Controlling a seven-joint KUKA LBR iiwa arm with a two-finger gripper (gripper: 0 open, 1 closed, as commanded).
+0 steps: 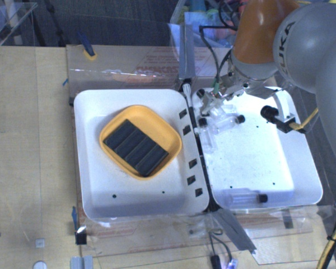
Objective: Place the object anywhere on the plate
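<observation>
1. Left white shallow bin [89,200] held a square yellow plastic plate [115,129] with a dark ribbed rectangular slab [137,145] lying flat on it, clear of the rim.
2. Judged: the slab looked like the task's object; if so, placing was already done.
3. The black hinge strip [190,144] ran between the bins.
4. Right white shallow bin [252,161] had the end effector [215,102] low at its upper-left corner, near the divider; cannot tell its state from blur and clear parts.
5. The grey arm with orange band [263,21] reached in from the right.
6. Next, judged: lift away without touching the plate.
</observation>
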